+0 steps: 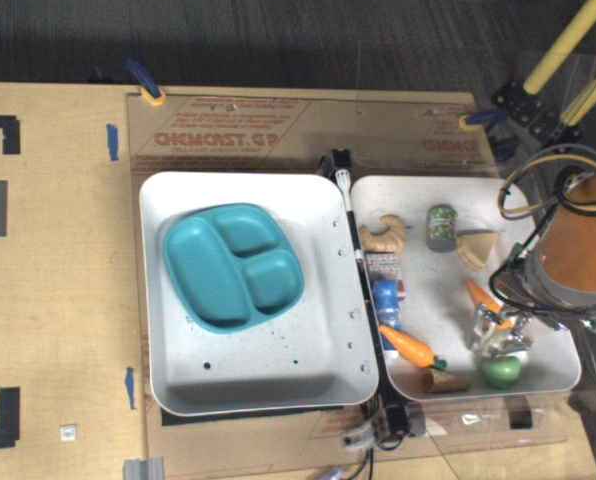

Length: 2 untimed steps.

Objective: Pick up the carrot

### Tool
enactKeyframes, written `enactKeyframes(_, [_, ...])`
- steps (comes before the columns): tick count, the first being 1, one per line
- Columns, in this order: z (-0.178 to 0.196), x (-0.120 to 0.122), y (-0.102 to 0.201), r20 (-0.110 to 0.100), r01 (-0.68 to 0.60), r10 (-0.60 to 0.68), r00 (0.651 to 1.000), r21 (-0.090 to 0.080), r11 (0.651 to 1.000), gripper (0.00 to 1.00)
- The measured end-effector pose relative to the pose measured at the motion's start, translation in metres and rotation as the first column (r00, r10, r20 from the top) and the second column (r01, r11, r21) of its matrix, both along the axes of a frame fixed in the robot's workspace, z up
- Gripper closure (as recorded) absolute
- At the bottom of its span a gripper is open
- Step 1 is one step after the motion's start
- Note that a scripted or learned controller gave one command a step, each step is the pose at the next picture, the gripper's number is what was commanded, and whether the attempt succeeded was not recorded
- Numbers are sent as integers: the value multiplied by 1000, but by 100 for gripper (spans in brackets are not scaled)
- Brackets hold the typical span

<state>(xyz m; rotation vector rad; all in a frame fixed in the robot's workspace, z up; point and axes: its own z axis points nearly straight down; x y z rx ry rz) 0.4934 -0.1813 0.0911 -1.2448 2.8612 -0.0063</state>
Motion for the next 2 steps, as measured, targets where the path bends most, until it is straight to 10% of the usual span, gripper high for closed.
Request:
enactKeyframes(1, [0, 3, 14, 0, -393, 393, 920, -18, 919, 100])
enactKeyframes(2, [91, 10, 73, -12, -600, 600, 800, -6, 800, 100])
